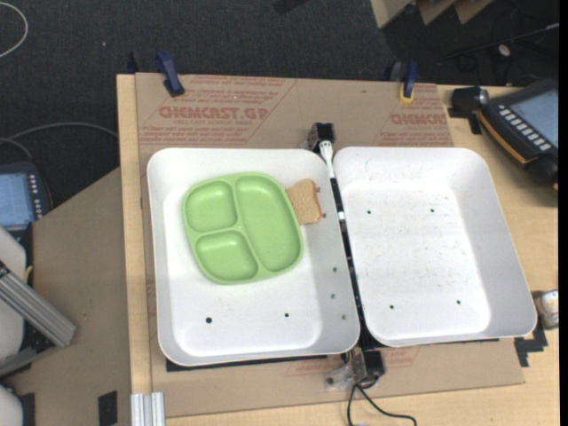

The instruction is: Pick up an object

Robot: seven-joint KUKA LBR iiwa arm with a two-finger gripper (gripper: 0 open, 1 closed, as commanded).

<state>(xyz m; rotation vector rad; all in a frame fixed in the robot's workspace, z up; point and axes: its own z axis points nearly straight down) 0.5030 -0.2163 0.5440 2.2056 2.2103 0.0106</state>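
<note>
Nothing is picked up yet. A green plate (241, 228) and a tan cracker (305, 201) sit in the left bin (177, 327). Next, the arm must reach one.

Divided plate (242, 229) in left bin (177, 327), cracker (306, 201) touching its right rim, right bin (497, 238) alongside

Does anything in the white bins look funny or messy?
Not much. The green divided plate sits a bit crooked in the left bin, and a small tan cracker-like piece lies against its rim instead of in a compartment. The right bin shows faint specks. Nothing looks spilled or broken.
</note>
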